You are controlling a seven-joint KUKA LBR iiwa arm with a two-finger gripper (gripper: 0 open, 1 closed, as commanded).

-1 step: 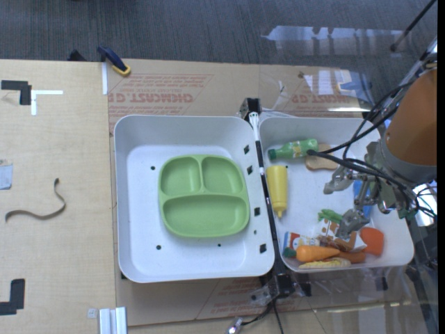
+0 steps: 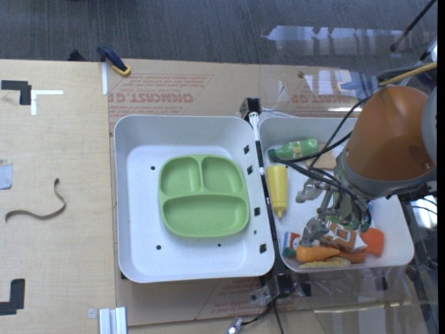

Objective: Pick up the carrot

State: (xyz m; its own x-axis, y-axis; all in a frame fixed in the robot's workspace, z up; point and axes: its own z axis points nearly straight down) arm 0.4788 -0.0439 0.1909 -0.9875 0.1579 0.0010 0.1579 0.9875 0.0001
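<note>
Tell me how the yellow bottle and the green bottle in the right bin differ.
The yellow bottle is plain yellow; the green bottle is green with a yellowish end. The yellow bottle lies lengthwise along the bin's left wall, while the green bottle lies crosswise near the far wall. The yellow bottle looks thicker. Both lie on their sides in the right bin, away from the gripper.
</note>
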